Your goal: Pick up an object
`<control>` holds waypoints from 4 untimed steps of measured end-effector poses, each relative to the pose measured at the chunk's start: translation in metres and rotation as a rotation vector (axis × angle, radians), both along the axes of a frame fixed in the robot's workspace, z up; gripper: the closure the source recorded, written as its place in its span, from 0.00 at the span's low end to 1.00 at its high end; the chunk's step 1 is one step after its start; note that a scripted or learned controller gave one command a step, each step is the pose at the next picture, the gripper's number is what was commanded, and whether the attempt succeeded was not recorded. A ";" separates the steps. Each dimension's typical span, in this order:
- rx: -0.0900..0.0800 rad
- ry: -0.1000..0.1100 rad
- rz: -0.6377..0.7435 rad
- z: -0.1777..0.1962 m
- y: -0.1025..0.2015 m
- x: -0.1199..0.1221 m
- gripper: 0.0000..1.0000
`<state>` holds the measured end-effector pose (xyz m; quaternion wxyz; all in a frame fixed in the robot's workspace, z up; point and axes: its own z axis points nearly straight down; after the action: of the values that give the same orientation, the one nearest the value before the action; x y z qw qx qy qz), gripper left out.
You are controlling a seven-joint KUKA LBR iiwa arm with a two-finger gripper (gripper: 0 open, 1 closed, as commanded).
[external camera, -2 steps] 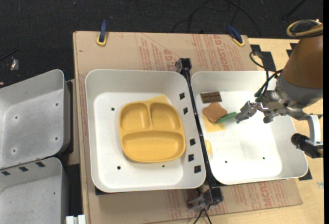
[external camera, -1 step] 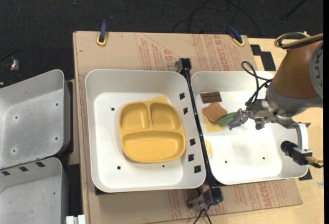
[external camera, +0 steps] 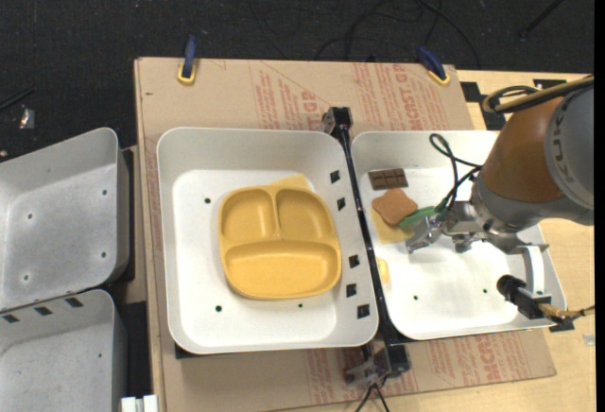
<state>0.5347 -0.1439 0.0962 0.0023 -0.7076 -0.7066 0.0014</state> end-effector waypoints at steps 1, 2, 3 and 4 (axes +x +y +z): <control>-0.001 -0.005 -0.002 0.013 0.000 0.001 1.00; -0.003 -0.012 0.004 0.073 0.003 0.010 1.00; -0.003 -0.012 0.005 0.137 0.004 0.012 1.00; -0.003 -0.009 0.005 0.161 0.004 0.013 1.00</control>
<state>0.5479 -0.1397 0.2576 -0.0019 -0.7060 -0.7082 -0.0009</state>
